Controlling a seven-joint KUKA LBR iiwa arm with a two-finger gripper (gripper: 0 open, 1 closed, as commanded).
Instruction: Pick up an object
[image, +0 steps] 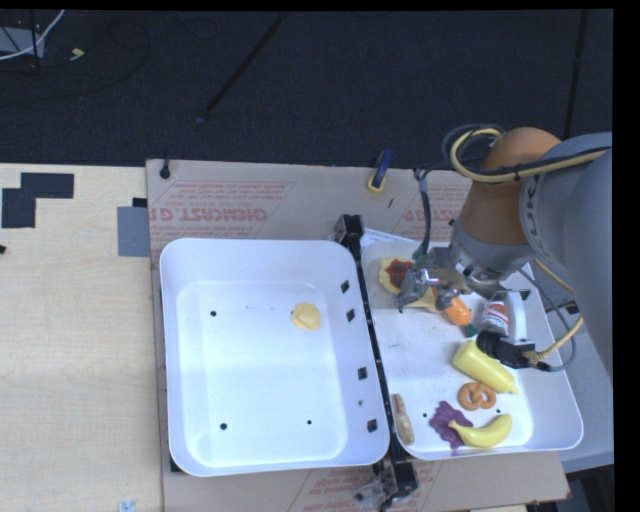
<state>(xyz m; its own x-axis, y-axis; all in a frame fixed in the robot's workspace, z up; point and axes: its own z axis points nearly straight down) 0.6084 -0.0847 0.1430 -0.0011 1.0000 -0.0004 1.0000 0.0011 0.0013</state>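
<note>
I am watching the arm (540, 210) reaching in from the right, its gripper (418, 288) hanging low over the right bin (560, 420) among crowded toys; whether it is grasping anything, I cannot tell. A yellow pepper (484, 366), pretzel (477, 396) and banana (484, 432) are lying nearby. One pale yellow object (306, 317) is sitting in the left bin (200, 440).

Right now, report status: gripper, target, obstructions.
Gripper low in the right bin, among small items near its far left corner; grasp unconfirmed. Banana, pretzel lie untouched near front. Left bin holds one yellow piece.
</note>
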